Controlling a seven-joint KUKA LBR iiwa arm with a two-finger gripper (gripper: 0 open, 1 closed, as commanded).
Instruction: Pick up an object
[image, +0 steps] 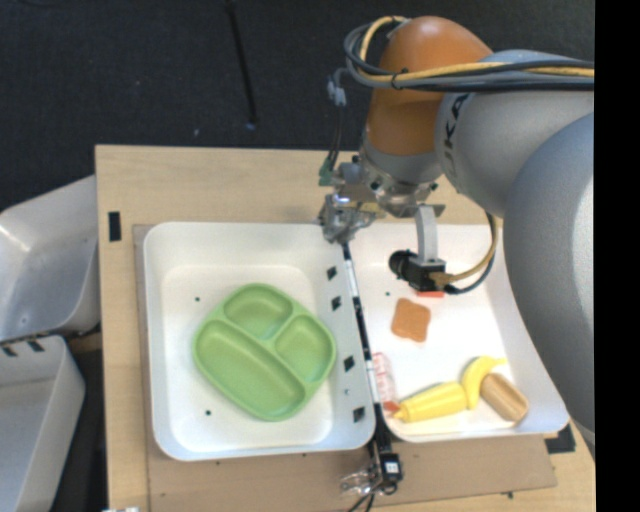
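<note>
My arm (500, 150) is reaching in from the right above 2 white bins sitting side by side on the wooden bench (120, 180). My gripper (345, 215) is hanging at the far end of the divider between them, over the back rim; whether it is released or clenched I cannot tell, and nothing is showing in its grasp. In the left bin (170, 290) a green 3-compartment plate (265, 350) is lying flat near the middle. In the right bin (470, 300) an orange-brown toast-like piece (411, 320) is lying near the centre, well apart from my gripper. Toward the near edge a yellow banana-like toy (440, 400) is lying just beside a tan cylinder (503, 398).
</note>
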